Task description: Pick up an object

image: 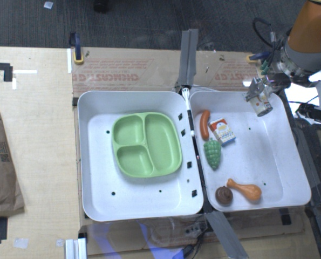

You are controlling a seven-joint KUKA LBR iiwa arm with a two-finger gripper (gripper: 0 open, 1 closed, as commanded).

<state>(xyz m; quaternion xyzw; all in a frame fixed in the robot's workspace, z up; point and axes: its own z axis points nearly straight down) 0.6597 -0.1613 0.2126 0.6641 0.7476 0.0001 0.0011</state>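
Brown chocolate doughnut (223, 195) lies well below the gripper (261, 106), grip state indiscernible; approach phase, next requiring descent onto an object.

This looks like a robotics lab or test cell rather than a home. Two shallow white bins (95, 198) sit side by side on a plywood tabletop (36, 90), joined by a grey strip (188, 58) and edged with printed packing tape (117, 72). An industrial arm (308, 31) with loose cables (265, 31) reaches in beside them. Beyond the tabletop lies what seems to be dark carpet (138, 9), though that area is dim
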